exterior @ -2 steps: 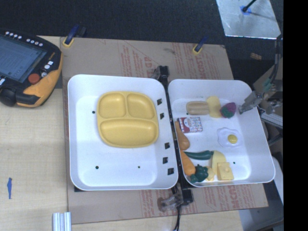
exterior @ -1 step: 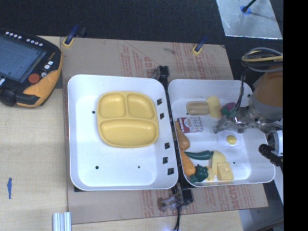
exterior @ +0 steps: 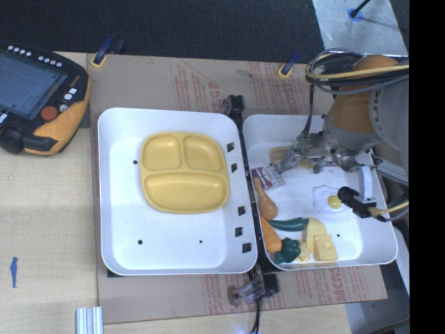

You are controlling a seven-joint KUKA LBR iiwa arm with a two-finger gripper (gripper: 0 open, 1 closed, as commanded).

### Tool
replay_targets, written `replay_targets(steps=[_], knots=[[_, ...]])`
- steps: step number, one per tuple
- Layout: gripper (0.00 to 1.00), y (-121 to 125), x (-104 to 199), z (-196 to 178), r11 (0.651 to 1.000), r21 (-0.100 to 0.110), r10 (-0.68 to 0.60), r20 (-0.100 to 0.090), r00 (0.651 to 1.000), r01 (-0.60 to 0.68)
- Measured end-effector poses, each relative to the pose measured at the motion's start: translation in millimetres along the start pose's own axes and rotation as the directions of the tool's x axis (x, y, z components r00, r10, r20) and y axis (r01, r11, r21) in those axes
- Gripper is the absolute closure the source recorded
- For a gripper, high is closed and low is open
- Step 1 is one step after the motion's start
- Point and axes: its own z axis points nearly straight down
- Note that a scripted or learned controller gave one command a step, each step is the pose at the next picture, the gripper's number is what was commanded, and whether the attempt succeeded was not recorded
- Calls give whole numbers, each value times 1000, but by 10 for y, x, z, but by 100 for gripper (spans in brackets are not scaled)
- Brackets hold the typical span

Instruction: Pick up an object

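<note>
Nearest to us, along the front wall of the right bin [exterior: 379,256], we see a cluster of toy foods: a yellow cheese wedge [exterior: 323,247], a pale yellow piece [exterior: 314,229] just behind it, a green broccoli-like piece [exterior: 290,250], an orange carrot [exterior: 270,236] lying against the bin's left wall, and a dark green pepper [exterior: 288,223] touching that group. A little further back we see a fried egg [exterior: 329,200] flat on the bin floor, and an orange-brown sausage shape [exterior: 266,202] by the left wall with a small printed packet [exterior: 271,178] just behind it. In the left bin [exterior: 118,242] a yellow divided plate [exterior: 185,172] lies flat toward the rear. Further back over the right bin, the gripper [exterior: 306,153] hangs low near the rear wall, just beside a tan object [exterior: 280,153]; we cannot tell how its jaws stand, nor whether it touches anything. The grey arm [exterior: 389,124] enters from the right, its orange band [exterior: 354,110] above the wrist, bent downward into the bin. Far left on the bench [exterior: 49,214] rests a teach pendant [exterior: 38,99].
</note>
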Motion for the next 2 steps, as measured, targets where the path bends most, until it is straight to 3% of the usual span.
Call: replay_targets(steps=[1,2], knots=[[0,421,11,-15,999,44,-1,-9,1000,2],[0,486,147,1,1000,5,4,-2,1000,-4]])
